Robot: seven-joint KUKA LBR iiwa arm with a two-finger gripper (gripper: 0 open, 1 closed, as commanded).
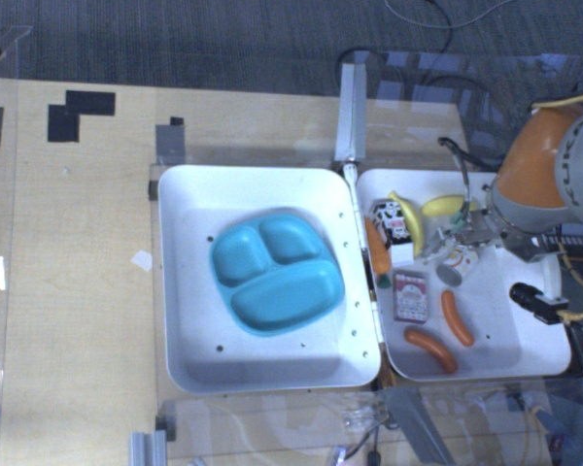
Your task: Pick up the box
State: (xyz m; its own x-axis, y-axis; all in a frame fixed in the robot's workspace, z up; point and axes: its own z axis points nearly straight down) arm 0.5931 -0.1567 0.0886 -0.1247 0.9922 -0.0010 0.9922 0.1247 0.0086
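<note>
Two sausages [430, 349] lay at the near edge of the right bin [554, 362], the second [456, 316] just beyond the first. Above and left of them sat the box [411, 296], flat, its long axis running near to far, print too small to read. The gripper [454, 249] hovered up and right of the box, apart from it; whether it was spread or closed I cannot tell. Farther back lay a carrot [378, 250], a cow-patterned carton [393, 223] and two bananas [409, 223]. The left bin [180, 260] held a blue tray [276, 271].

Two white bins [175, 289], one blue tray [277, 272], two bananas [408, 223], two sausages [456, 317], one carrot [378, 250], two boxes [411, 296]
</note>
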